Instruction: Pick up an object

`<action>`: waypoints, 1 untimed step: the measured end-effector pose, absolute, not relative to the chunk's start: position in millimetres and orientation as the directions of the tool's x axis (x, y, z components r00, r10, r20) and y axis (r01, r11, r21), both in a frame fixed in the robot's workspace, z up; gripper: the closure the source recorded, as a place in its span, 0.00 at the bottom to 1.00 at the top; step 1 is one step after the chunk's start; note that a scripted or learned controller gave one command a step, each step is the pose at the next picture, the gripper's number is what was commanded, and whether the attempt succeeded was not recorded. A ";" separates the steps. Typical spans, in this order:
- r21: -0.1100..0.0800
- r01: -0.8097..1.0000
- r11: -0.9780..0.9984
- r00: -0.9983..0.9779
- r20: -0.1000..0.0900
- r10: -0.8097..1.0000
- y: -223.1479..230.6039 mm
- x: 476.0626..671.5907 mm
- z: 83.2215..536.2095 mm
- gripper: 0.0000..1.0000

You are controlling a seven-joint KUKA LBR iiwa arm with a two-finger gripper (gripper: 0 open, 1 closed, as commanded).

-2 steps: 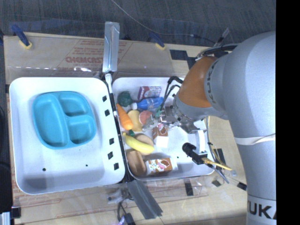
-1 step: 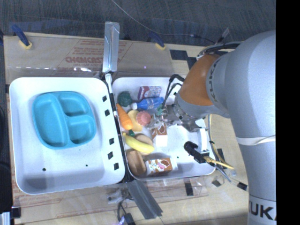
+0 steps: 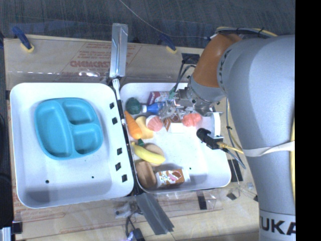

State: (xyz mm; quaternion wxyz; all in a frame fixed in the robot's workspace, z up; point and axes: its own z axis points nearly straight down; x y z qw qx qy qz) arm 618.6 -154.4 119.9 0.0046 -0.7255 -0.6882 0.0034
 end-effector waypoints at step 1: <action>0.001 0.986 -0.168 0.168 0.001 0.986 -112.5 624.0 187.2 1.00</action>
